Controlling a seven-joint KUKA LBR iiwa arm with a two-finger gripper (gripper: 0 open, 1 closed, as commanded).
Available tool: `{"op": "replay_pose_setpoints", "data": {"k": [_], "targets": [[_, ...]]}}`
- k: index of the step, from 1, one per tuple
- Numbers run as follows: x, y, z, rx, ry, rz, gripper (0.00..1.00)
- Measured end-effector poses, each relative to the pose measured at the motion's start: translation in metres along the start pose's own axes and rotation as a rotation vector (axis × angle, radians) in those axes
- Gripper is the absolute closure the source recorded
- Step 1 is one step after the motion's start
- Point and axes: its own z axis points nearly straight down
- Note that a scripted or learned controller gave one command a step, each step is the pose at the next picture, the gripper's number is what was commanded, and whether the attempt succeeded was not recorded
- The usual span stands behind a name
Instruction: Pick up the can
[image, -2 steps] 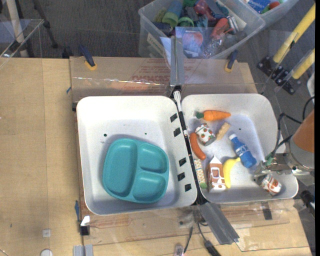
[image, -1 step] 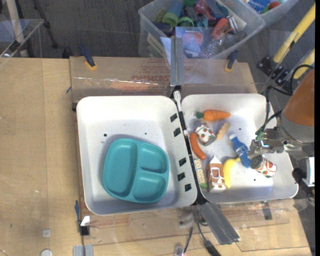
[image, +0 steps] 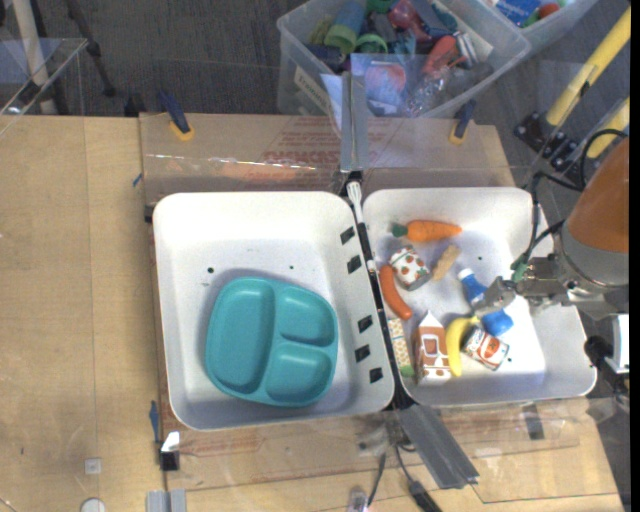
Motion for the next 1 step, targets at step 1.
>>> {"op": "replay_pose_setpoints", "data": {"k": [1], "targets": [[0.0027, -0.0471, 0.0747, -0.009, 0.001, 0.087, 0.00]]}}
